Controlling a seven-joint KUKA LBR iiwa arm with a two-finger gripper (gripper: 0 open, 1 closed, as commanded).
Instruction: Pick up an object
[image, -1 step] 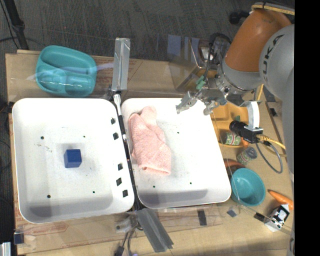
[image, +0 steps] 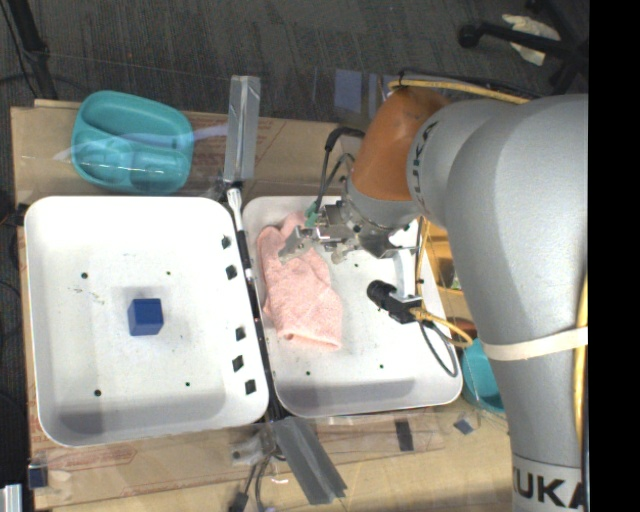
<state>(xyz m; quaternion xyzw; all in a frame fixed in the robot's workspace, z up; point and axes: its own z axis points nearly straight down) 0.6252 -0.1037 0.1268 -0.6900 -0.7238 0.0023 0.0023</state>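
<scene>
From my seat, the far-left corner of the wooden counter carries a translucent teal plastic container, lying just outside the left shallow white bin. In that bin I see one small blue cube, left of centre, well apart from every wall with open floor all round it. A row of black clips runs down the seam where the two bins meet. In the right shallow white bin, a crumpled pink cloth lies against the left wall, stretching from the far edge toward the middle; the near half of that floor is free. My claw sits at the cloth's upper end, touching the fabric, but I cannot tell whether it is spread or pinching. A black cable loops over the bin's right rim. On the grey arm, lower right, I read "UKA".
</scene>
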